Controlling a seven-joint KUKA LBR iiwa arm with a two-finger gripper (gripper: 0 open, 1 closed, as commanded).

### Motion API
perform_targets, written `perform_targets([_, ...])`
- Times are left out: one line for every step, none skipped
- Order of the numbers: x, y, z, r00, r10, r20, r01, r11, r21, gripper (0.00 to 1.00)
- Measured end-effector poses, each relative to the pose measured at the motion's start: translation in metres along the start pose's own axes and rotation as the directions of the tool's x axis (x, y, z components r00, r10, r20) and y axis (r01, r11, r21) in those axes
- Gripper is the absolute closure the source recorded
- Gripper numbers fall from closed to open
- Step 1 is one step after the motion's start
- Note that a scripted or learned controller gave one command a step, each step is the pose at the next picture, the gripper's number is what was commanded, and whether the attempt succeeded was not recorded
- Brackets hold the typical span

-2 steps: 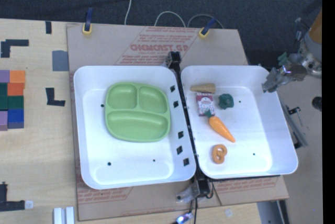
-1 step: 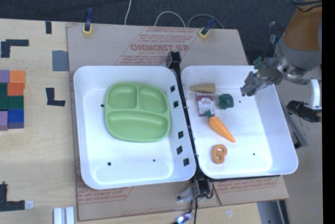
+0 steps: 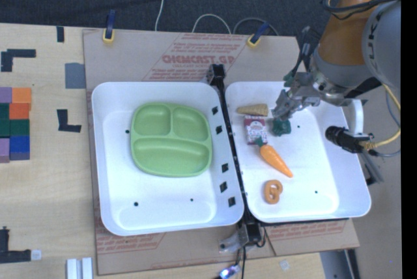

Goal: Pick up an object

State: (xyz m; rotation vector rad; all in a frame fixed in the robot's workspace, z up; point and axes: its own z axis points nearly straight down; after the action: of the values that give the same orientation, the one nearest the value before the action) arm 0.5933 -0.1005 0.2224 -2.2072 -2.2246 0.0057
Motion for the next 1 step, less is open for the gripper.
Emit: perform_targets([0.0439,0.0052,0.0040,1.000,0.002,0.001,-0.002,1.000,0.000,1.00])
